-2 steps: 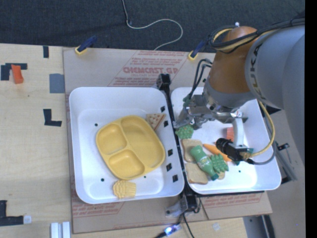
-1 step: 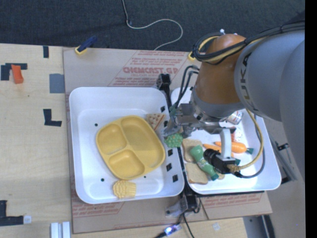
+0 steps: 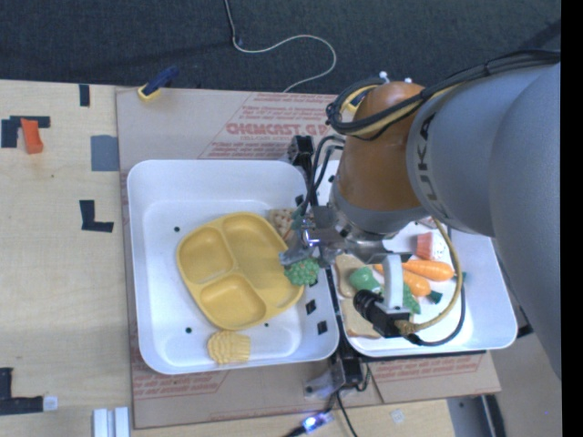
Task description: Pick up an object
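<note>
A big grey arm (image 3: 474, 144) with an orange band reaches in and hangs over the place where the two white bins meet. The landmark here is the yellow plate (image 3: 235, 269), which has three sections and lies in the left bin (image 3: 155, 244).

The gripper (image 3: 305, 248) is right at the plate's right edge. A small green toy like broccoli (image 3: 303, 271) sits just under it, touching the plate's rim. It looks as if the jaws may be closed on the green toy, but the arm hides too much, so I cannot tell if they are open or shut.

A yellow toy corn (image 3: 229, 345) lies just below the plate, near the front wall of the same bin.

To the right of the plate, past the wall between the bins, the right bin (image 3: 492, 326) holds a mixed pile of toy food. An orange carrot (image 3: 428, 269) lies there, with another orange piece beside it and some green bits close by.

Both bins sit on a brown cardboard sheet (image 3: 264, 130) on the wooden surface (image 3: 55, 271). Far to the left of the plate, a small orange block (image 3: 33, 136) rests on the surface.
</note>
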Robot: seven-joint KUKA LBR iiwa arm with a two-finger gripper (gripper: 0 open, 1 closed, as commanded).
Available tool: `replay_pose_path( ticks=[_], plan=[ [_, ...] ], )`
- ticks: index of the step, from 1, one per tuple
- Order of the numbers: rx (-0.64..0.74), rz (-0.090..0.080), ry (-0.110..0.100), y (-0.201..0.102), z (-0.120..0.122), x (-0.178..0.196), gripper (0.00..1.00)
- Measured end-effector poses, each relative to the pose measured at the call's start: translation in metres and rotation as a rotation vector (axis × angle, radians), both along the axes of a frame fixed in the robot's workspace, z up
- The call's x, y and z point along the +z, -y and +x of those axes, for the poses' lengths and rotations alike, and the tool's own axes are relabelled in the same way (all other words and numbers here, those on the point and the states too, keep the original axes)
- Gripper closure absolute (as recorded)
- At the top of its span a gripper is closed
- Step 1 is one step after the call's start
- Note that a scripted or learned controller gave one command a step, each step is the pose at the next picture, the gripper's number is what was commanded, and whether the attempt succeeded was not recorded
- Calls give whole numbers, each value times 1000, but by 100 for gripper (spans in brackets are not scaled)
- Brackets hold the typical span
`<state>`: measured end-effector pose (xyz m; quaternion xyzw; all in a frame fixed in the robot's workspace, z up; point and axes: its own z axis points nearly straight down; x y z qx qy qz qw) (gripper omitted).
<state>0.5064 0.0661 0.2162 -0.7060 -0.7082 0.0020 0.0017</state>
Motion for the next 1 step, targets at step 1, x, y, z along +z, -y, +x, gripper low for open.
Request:
replay_pose_path(
  ticks=[1],
  plan=[
    [-2, 0, 4, 9, 13, 16, 100]
  ],
)
